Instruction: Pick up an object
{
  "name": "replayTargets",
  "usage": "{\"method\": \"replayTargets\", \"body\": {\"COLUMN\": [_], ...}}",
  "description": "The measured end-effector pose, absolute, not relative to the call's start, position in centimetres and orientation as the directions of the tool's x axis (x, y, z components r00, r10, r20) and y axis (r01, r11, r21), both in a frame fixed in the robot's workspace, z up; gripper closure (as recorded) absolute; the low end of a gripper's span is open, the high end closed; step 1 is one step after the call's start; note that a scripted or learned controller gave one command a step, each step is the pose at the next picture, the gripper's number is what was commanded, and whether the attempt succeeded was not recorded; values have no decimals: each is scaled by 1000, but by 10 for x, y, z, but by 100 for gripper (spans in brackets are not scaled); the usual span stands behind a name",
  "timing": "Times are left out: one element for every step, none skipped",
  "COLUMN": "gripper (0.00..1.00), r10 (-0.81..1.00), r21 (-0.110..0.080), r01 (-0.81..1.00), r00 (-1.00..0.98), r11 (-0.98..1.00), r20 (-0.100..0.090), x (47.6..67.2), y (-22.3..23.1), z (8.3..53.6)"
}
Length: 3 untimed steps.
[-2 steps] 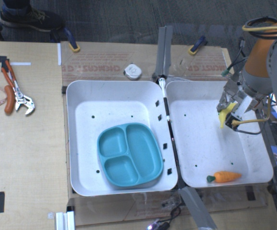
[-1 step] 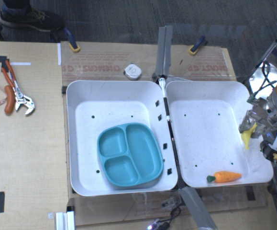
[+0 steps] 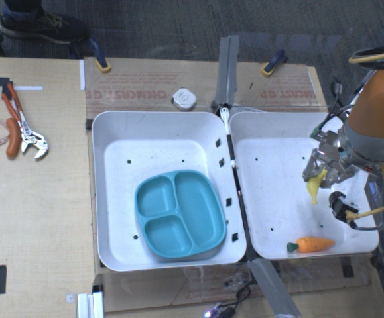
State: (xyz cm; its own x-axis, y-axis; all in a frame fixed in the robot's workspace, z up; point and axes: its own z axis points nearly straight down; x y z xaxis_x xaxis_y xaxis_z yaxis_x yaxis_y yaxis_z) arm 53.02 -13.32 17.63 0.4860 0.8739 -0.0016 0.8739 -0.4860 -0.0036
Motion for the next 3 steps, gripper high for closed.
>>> {"method": "replayTargets", "body": {"gripper": [100, 100, 0], "r10": [957, 973, 973], "r21": [-3, -1, -2], "r01": [957, 973, 973], "r00": [291, 232, 233], "r11": [-291, -232, -233], "r20": [0, -1, -1], "x": [477, 540, 540], "y": [-192, -150, -151], "z": [102, 182, 182]}}
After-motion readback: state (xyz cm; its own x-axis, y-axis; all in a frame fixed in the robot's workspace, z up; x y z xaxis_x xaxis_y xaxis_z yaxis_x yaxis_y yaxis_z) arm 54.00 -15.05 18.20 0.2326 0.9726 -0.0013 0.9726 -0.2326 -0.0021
